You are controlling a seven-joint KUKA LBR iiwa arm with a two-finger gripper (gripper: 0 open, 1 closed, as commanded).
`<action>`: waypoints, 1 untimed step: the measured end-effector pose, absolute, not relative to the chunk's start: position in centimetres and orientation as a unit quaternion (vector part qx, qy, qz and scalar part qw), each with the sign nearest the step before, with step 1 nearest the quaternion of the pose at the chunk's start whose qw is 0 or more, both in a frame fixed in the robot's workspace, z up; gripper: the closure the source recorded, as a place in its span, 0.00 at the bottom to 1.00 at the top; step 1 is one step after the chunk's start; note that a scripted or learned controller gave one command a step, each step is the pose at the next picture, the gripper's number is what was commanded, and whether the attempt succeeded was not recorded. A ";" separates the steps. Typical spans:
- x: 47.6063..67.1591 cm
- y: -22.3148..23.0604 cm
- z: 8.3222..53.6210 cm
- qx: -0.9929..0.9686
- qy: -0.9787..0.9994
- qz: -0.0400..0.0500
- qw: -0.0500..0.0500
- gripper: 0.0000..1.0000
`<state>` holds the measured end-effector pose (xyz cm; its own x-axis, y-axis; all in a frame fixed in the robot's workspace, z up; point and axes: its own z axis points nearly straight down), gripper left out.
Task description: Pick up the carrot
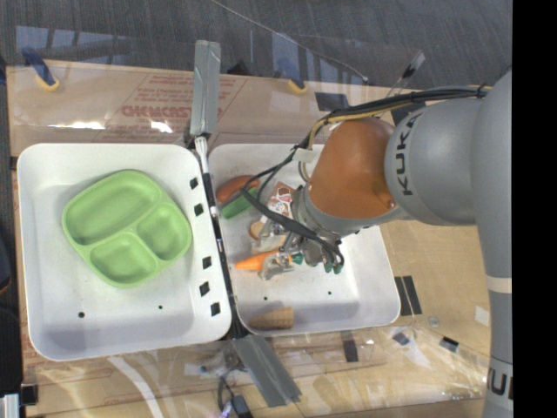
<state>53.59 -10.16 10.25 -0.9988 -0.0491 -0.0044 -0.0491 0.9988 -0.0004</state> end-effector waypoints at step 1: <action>52.9 -4.5 21.8 -0.016 1.000 0.000 0.006 1.00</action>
